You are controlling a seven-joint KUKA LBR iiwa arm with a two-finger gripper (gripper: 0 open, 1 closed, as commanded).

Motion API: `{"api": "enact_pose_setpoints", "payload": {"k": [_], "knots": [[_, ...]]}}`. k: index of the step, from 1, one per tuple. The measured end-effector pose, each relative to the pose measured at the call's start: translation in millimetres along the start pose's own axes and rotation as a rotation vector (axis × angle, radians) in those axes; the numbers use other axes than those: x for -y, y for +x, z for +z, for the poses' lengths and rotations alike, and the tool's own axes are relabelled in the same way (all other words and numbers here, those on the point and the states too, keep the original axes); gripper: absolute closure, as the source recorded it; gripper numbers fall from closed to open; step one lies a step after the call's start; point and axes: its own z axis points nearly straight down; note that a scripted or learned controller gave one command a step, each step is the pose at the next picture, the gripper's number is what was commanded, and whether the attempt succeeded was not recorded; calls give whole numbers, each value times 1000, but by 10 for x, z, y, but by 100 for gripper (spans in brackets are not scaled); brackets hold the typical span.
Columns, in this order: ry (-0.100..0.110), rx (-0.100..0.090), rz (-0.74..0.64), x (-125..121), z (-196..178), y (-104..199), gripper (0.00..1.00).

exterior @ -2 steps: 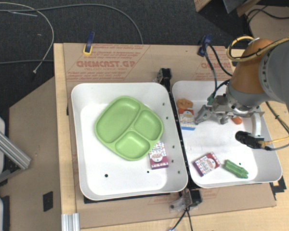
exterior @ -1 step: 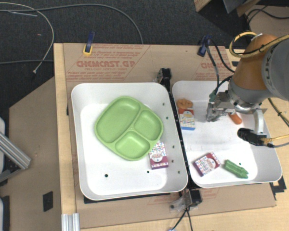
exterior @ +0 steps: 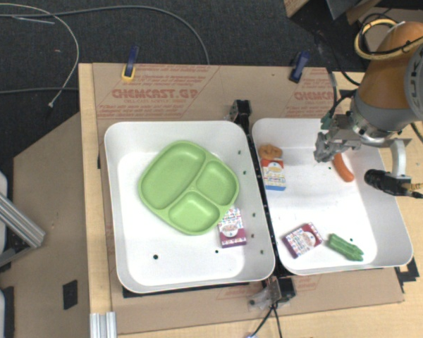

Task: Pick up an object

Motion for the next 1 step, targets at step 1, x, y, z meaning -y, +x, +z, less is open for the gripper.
{"api": "enact_pose_setpoints", "payload": {"k": [1], "knots": [[0, 1, 0, -73, -523, -90, 100]]}}
